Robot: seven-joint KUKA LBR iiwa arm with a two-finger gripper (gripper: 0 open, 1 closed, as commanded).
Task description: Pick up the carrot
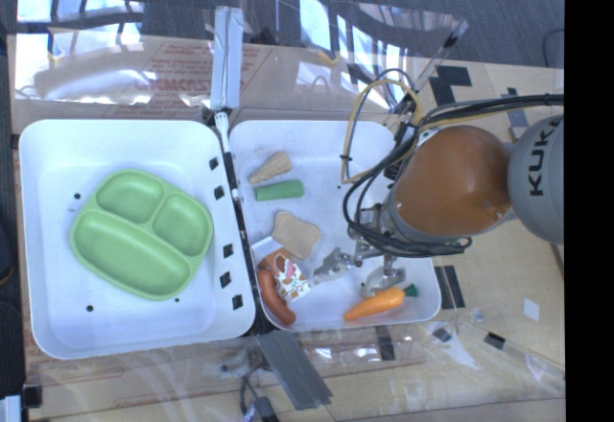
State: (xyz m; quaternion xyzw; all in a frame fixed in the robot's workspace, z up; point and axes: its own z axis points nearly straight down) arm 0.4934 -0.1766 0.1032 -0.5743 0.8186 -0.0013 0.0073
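The grey arm with its orange band covers much of the right-hand shallow white bin. Its two-finger gripper is partly masked by cables, its fingers too small and cluttered to read. The arm's grey upper link is cut off at the right.

So the right bin has the carrot lying near its front edge, green end pointing right. The gripper hangs right above it, just off the carrot's upper side. A sausage, a bread slice, a green stick and a wafer sit further left. The left bin holds a green divided plate.
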